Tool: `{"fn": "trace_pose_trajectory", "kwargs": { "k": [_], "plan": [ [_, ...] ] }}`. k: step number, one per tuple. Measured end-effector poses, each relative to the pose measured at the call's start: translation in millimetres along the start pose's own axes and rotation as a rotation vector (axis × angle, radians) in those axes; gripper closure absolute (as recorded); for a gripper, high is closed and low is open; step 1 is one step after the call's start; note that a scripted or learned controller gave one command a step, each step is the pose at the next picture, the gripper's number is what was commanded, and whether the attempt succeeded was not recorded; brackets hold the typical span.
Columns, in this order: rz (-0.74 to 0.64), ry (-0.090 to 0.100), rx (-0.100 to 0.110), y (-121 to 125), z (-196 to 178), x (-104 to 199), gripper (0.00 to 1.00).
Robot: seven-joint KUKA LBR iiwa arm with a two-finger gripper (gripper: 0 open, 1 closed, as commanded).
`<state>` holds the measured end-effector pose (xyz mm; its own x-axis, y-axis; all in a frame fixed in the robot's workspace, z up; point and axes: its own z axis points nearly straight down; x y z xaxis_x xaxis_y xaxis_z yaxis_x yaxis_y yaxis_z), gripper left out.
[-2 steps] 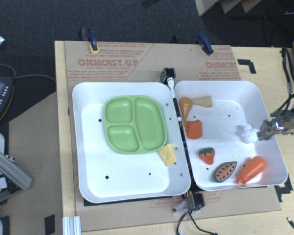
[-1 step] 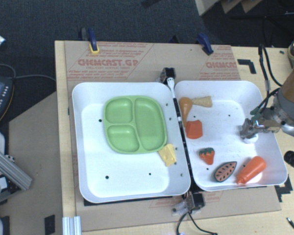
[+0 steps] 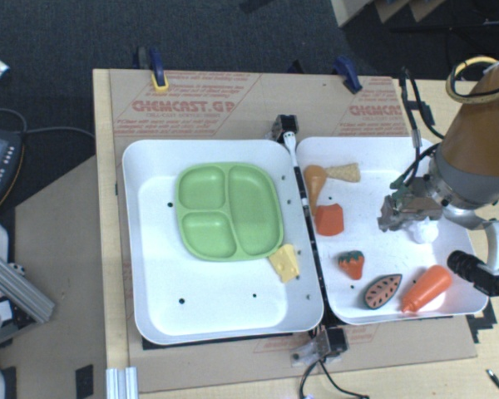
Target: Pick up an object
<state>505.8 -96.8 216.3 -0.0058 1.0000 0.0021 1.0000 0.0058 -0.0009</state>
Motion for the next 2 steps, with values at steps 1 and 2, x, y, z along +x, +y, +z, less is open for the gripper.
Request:
{"fn": "trace_pose_trajectory", "kwargs": {
  "k": [1, 2],
  "plan": [
    [0.002, -0.002, -0.004, 2.6, -8.9, 22.6, 1.00],
    [0.007, -0.002, 0.000, -8.6, -11.9, 6.1, 1.00]
  ]
}}
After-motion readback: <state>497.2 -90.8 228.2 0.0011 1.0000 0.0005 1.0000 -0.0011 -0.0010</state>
